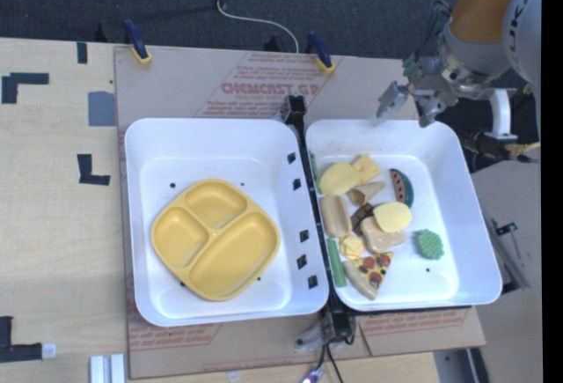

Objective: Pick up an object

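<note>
We hover our open, empty two-finger gripper (406, 105) above the right white bin (471, 196), toy food pile (365, 218) below awaiting descent.

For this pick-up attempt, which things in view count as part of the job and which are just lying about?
Part of the job:
- gripper, empty, above the right bin's far rim
- toy food pile in the right bin
- green piece, lying apart from the pile

Lying about:
- yellow divided plate in the left bin
- blue clamps
</note>
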Tool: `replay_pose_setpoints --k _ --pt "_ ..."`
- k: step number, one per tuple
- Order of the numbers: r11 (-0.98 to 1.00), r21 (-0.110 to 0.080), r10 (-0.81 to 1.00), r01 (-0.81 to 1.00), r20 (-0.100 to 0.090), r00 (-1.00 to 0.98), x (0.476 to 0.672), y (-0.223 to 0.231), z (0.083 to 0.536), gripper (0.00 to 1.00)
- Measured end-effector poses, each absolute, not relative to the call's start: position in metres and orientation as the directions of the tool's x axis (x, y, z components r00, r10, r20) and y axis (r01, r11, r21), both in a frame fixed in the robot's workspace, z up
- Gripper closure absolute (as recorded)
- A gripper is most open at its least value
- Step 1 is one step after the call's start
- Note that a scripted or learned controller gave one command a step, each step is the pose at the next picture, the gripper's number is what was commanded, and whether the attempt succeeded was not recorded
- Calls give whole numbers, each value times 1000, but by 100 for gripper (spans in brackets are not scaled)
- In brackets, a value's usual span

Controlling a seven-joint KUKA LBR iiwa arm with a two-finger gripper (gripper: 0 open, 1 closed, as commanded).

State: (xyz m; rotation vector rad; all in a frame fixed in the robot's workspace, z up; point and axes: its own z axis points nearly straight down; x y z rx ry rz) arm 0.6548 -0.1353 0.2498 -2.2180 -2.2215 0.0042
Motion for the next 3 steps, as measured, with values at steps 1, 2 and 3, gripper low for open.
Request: replay_pose_setpoints --k 1,2,3 --pt "1 0 1000 1000 -1 -1 637 -150 96 0" --pt "1 9 1000 1000 -4 -1 604 -96 88 0" --pt "-4 13 1000 1000 -4 4 556 -96 88 0"
